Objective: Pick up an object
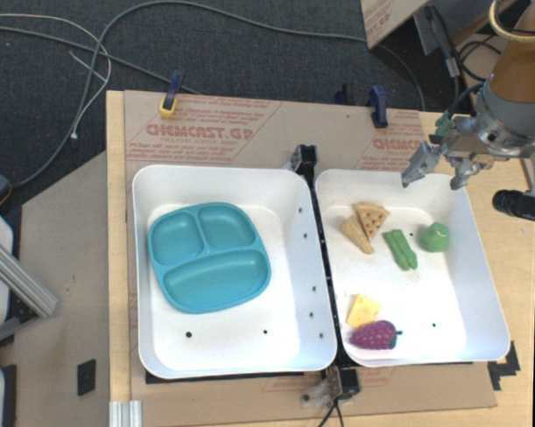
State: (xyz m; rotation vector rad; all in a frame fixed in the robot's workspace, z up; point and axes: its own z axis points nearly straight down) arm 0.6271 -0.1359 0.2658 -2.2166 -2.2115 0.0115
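Note:
My gripper (440, 173) hangs over the far edge of the right bin (475, 285), open, with its two grey fingers (415, 168) spread apart and nothing between them. Below it in the right bin lie a tan waffle wedge (363, 226), a green pepper-like piece (400, 249) and a round green piece (435, 238). Nearer the front of that bin sit a yellow cheese wedge (362, 310) and a purple grape bunch (373, 334), touching each other.
A teal divided plate (209, 256) lies in the left bin (154, 195). A black clip (304, 157) sits at the far end of the wall between the bins. Blue clamps (173, 91) (377, 105) hold the cardboard at the back.

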